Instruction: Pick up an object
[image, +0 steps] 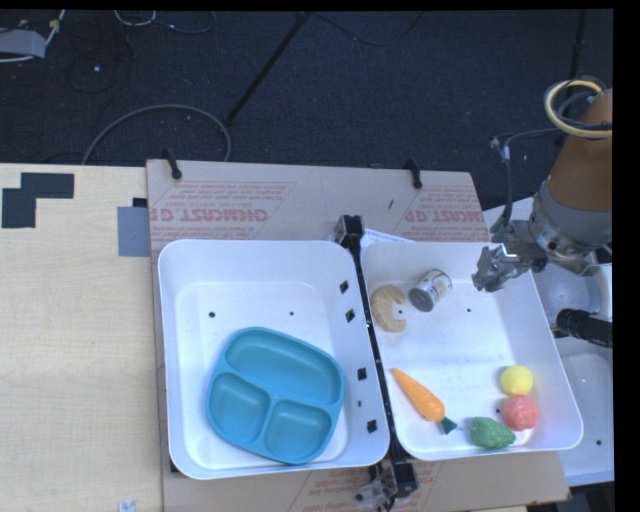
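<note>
You see two glossy white plastic bins (190, 300) on matt brown cardboard (250, 200). Left of the metal can (430, 290), the blue tray (275, 395) looks smooth plastic; below the can, the carrot (418, 394) looks matt.

The arm (578, 170) is cut off by the right edge, so only its orange band and wrist show. The gripper (492, 268) is small and dark against the right bin's rim (520, 290); its fingertips cannot be made out. The print on the small metal can (429, 290) is too small to read.
</note>
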